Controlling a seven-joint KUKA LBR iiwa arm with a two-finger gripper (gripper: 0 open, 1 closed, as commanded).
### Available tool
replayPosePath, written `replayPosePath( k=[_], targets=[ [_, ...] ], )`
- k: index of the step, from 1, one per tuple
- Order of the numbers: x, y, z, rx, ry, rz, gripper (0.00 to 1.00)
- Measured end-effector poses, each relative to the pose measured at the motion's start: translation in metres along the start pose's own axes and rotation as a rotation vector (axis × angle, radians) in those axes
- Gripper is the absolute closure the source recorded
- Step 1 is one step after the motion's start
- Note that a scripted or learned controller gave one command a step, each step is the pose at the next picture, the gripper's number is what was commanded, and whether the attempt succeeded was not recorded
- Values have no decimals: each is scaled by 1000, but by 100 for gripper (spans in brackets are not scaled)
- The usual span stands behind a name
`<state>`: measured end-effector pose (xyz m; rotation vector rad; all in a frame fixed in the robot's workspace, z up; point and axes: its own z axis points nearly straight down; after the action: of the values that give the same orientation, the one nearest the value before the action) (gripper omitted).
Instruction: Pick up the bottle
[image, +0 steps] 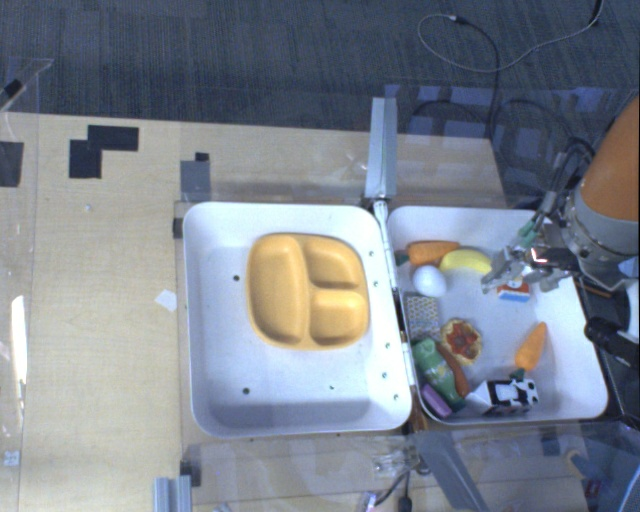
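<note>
White, the two bins sit side by side: the left bin (200, 330) bears a yellow divided tray (305, 290), and the right bin (590, 385) holds the small toys. The grey arm (610, 215) brings its gripper (517, 268) over the right bin's upper part; whether it is spread or closed I cannot tell. The green bottle (431, 358), if that blurred shape is it, lies toward the bin's lower-left corner, well apart from the gripper, its long axis seemingly along the left wall.
</note>
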<state>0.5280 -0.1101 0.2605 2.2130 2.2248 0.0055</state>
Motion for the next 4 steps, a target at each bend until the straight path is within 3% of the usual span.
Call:
replayPosePath(
  k=[1, 2, 3, 4],
  targets=[
    [4, 11, 125, 3, 0, 128, 0],
    [52, 139, 74, -2, 0, 95, 0],
    [80, 142, 62, -1, 0, -135, 0],
    [74, 34, 69, 1, 1, 120, 0]
  ],
)
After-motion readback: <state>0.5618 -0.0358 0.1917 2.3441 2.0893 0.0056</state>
